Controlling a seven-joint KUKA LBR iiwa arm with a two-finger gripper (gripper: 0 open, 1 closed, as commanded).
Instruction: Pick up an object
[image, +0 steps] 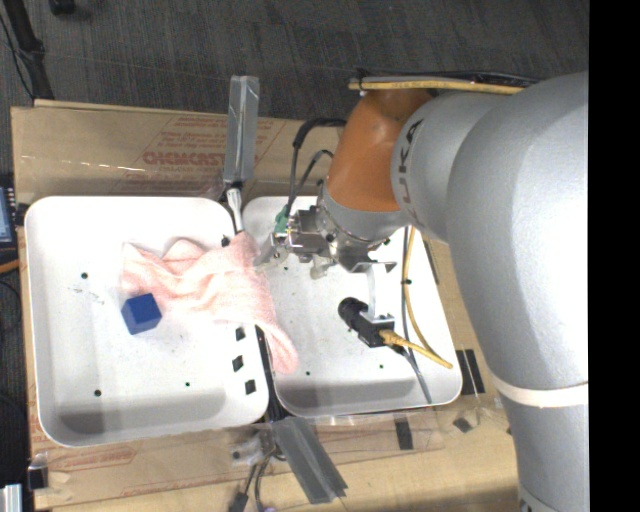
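Note:
A pink cloth (215, 280) lies crumpled in the left bin (60, 330) and drapes over the wall between the bins into the right bin (330, 385). A small blue cube (141, 313) sits on the left bin's floor, just left of the cloth. My gripper (283, 243) hangs low over the far left corner of the right bin, right beside the cloth's upper right edge. The wrist above hides much of it.
A grey metal bar (240, 140) stands upright behind the two bins. Another grey bar (310, 460) runs out in front of them. The bench is covered with brown cardboard (110, 150). My arm's large grey body covers the right side of the view.

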